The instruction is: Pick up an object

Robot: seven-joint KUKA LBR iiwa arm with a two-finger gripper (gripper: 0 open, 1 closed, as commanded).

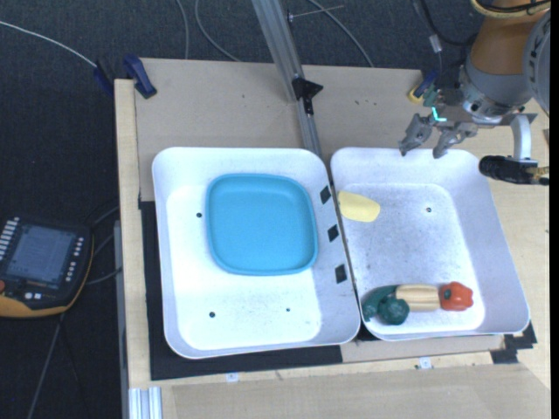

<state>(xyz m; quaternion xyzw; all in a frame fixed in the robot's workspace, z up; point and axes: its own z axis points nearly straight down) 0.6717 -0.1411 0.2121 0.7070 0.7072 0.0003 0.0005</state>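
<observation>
My gripper (425, 146) hangs over the far rim of the right bin (489, 225), fingers spread open with nothing between them. A yellow lemon-shaped piece (359, 207) lies against the right bin's left wall, below and left of the gripper. Along the bin's near wall lie a dark green piece (386, 308), a tan bread-like stick (417, 298) and a red tomato-like piece (455, 296), side by side and touching.
The left bin (179, 260) holds a light blue square plate (261, 223). A slanted metal pole (284, 46) rises behind the bins. Black clips sit on the shared wall between bins. A teach pendant (39, 260) lies off the bench at left.
</observation>
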